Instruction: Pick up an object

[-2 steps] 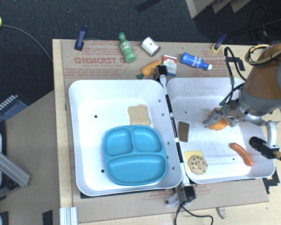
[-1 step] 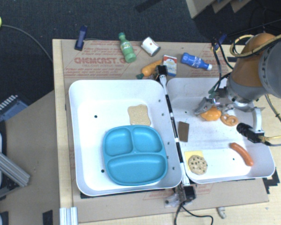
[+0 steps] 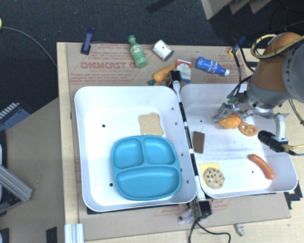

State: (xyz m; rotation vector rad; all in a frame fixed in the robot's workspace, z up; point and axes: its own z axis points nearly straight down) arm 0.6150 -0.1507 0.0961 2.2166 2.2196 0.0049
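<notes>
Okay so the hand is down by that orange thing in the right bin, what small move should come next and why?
Probably a short straight lift, to test the grasp. The hand sits low in the right bin, right over the orange object, with the pretzel close beside it. Whether the object is truly between the fingers cannot be told from this view, so raising slightly would show it.

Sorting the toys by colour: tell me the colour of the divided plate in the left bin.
The divided plate is light blue, seen clearly in the camera view.
</notes>
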